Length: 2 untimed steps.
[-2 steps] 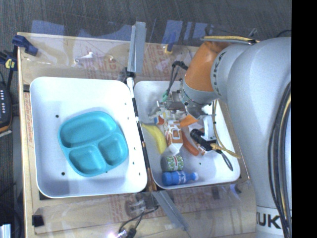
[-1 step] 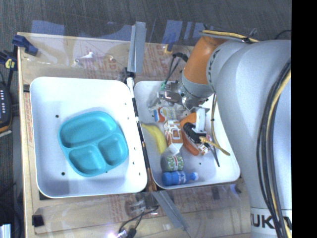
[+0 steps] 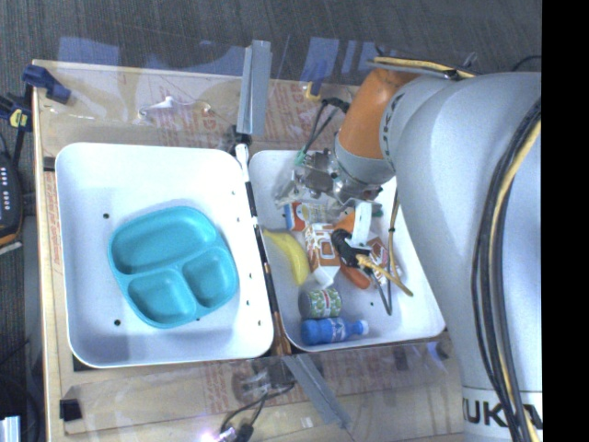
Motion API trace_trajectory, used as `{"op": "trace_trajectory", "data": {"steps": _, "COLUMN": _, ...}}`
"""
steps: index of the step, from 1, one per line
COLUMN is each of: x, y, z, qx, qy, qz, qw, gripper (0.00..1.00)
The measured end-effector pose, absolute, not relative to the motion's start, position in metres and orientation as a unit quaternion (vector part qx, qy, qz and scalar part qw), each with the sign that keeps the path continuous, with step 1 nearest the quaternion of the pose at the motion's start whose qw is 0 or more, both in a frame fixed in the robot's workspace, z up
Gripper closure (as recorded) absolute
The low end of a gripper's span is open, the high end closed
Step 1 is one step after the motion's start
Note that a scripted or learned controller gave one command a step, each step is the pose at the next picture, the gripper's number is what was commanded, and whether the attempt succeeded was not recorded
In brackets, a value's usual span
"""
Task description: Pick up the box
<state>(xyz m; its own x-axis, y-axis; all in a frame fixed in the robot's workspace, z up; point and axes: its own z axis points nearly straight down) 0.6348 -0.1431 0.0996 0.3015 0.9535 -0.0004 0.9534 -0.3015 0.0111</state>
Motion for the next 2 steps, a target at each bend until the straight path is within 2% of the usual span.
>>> {"op": "trace_trajectory", "data": {"steps": 1, "x": 0.631, "y": -0.134, "z": 0.099, "qx": 0.811, "qy": 0.585, "qz": 0.0019, "qw": 0.005, "gripper": 0.0}}
{"op": "trace_trajectory", "data": {"steps": 2, "x": 0.612, "y": -0.127, "z": 0.099, "qx": 0.805, "qy": 0.593, "qz": 0.0033, "qw": 0.007, "gripper": 0.0}}
